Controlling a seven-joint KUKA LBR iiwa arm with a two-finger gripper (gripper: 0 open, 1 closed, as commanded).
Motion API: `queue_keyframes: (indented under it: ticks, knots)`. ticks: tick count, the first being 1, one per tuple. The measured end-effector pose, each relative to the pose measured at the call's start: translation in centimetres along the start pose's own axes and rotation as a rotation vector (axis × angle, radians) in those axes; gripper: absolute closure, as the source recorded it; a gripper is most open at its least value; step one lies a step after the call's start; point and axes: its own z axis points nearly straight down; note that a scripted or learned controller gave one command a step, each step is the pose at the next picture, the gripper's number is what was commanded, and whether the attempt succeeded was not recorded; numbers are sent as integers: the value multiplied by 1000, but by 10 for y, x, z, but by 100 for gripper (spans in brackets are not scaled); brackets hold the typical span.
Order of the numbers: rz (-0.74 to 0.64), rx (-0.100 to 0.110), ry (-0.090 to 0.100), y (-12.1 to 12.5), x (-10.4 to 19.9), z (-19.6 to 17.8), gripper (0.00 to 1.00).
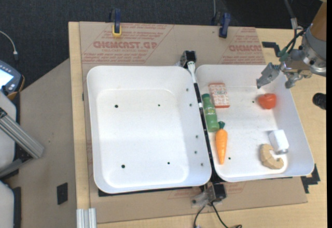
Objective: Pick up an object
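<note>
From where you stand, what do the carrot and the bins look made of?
Carrot: probably plastic, a toy; even orange with a smooth green top. Bins: apparently thin moulded plastic; smooth white, rounded corners, faint sheen.

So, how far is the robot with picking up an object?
Nothing is lifted yet: the carrot, green bottle and red tomato all lie in the right bin. In hand: the pincer hangs open at the bin's far corner, above the tomato, holding nothing. Left: descend, close on an object, lift.
</note>
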Motion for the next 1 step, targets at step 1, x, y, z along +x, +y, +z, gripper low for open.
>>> queue_keyframes:
  ticks: [1]
  knots:
    - [-8,-4,1,43,76,27,0]
